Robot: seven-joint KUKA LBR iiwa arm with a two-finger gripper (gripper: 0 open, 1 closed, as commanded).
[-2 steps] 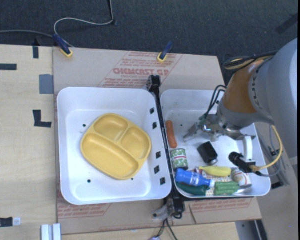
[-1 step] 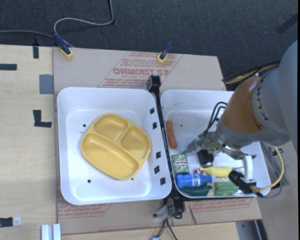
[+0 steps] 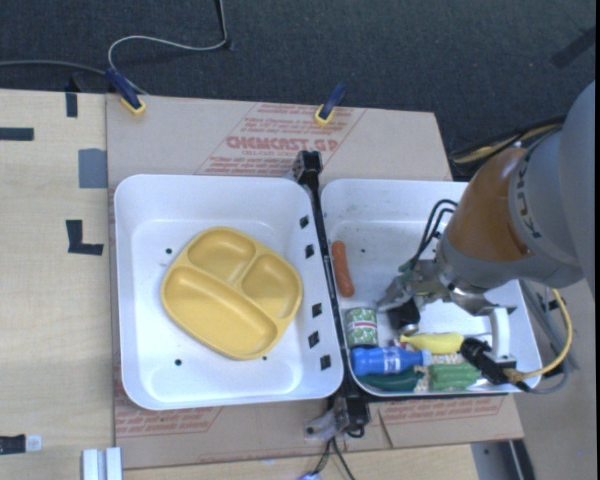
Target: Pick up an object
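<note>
The end effector (image 3: pixel 405 303), whose state I cannot tell, hangs low in the right bin (image 3: pixel 380 203), with the green can (image 3: pixel 360 325), blue bottle (image 3: pixel 388 359) and banana (image 3: pixel 432 342) crowded just beneath it, so a descent may glance off neighbours.

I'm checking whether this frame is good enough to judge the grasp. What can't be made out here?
- Tool, camera view: the wrist above covers it, so its state is unreadable.
- Right bin: its right side lies under the arm.
- Yellow object and green items by the blue bottle: too small and crowded to identify.
</note>
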